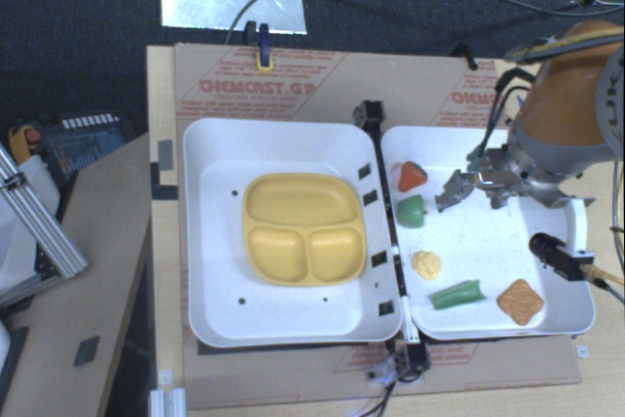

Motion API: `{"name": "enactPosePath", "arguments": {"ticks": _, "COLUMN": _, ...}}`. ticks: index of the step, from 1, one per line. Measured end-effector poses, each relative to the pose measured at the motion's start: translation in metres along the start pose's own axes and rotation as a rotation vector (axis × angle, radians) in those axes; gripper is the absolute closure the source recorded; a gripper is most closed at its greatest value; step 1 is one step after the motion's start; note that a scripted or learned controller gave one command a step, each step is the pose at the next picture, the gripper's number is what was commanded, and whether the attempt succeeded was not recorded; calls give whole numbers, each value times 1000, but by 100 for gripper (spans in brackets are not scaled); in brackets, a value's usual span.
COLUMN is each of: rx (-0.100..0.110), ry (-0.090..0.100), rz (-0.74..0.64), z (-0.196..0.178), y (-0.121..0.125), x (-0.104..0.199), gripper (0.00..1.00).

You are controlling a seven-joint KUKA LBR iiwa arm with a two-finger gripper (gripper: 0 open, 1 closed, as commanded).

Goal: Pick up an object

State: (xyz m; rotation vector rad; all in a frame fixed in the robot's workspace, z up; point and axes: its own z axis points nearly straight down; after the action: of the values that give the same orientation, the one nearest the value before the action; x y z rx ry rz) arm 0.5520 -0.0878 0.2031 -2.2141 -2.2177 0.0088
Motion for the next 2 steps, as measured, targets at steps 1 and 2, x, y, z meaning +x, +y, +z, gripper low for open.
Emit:
{"name": "enactPosePath", "arguments": {"ticks": 1, "rx": -11, "ry": -1, "rz": -2, "z": -5, "y": 3, "x": 0, "gripper": 0}}
{"name": "enactPosePath", "arguments": {"ticks": 2, "rx": -5, "ry": 0, "rz": 1, "z": 58, "y": 2, "x": 3, "gripper": 0}}
